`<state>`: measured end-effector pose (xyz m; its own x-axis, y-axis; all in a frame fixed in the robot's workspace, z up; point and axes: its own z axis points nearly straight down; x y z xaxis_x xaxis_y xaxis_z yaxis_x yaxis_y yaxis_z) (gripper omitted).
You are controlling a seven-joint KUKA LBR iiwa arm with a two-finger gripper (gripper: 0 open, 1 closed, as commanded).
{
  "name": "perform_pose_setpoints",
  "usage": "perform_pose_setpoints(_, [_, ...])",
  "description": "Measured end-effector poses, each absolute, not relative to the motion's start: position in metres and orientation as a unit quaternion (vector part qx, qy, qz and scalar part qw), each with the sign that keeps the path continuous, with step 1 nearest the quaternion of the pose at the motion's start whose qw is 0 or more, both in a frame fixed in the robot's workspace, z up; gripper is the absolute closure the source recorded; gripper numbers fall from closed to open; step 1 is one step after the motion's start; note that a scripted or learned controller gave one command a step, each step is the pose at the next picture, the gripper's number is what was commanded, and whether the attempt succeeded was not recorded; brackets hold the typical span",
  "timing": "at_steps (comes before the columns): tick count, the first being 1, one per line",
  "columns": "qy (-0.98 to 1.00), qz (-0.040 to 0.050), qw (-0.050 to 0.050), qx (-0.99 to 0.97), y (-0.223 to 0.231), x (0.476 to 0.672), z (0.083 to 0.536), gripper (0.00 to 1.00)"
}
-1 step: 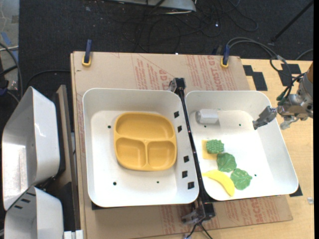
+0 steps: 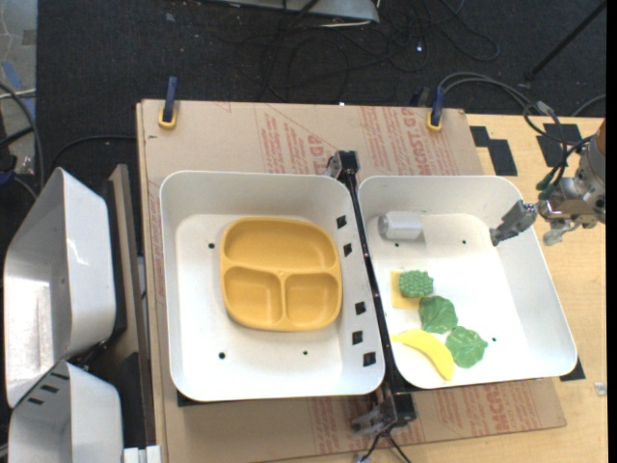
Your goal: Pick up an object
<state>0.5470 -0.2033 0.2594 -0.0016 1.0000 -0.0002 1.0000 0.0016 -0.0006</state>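
Banana (image 2: 429, 352) lies in right bin (image 2: 540, 297) with greens (image 2: 439, 313) and grey block (image 2: 401, 226). Gripper (image 2: 514, 222) at bin's right rim, holding nothing, grip state unclear. Approach step; next needs reach inward and descent.

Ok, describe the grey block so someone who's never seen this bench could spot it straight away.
Find the right-hand white bin of the two, the one without the yellow divided plate. The grey block lies near its far left corner, close to the divider between the bins. It is the only dull grey, boxy item there; its neighbours nearer the camera are green pieces and a yellow banana.
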Motion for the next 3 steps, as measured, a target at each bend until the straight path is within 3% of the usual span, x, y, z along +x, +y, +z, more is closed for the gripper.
perform_pose_setpoints(3, [-0.707,0.0005,0.001,-0.708,-0.206,0.554,0.091,0.00])
